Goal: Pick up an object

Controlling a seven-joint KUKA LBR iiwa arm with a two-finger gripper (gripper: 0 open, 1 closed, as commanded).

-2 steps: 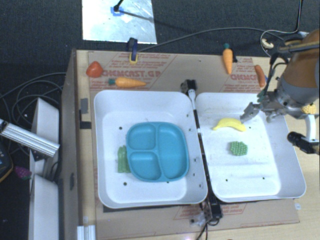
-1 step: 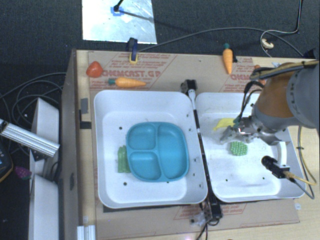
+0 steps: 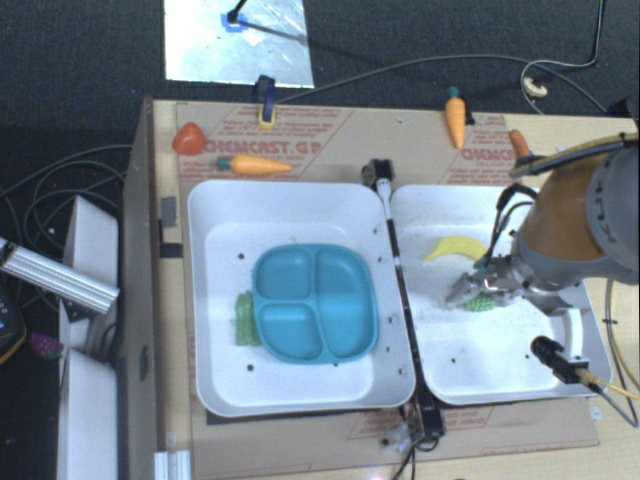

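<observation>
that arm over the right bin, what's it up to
The arm reaches into the right bin with its tool low over a small green object, just below a yellow banana. Whether it has a grip yet can't be told. The left bin holds a blue divided plate with a green piece beside it.

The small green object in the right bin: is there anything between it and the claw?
Nothing visible is in the way. The claw is already right at the small green object on the floor of the right bin. The yellow banana lies apart, further back in the same bin, outside that path.
</observation>
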